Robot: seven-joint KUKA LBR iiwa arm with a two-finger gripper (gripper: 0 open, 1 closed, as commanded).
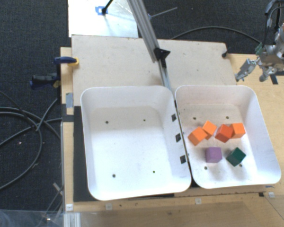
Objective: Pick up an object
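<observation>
Two shallow white bins sat side by side on the tabletop [132, 60]. The left bin [92, 103] lay just left of the right bin [260, 122], their rims touching. Inside the right bin, toward its near half, sat six blocks: an orange block [197, 136], a smaller orange block [209, 127] touching it, a purple block [213, 154] nearer the front wall, a red-orange block [224, 133], an orange cube [238, 129] beside that, and a dark green block [235, 156]. Above the right bin's far right corner, outside its rim, hovered the end effector [255, 70], fingers spread and holding nothing.
</observation>
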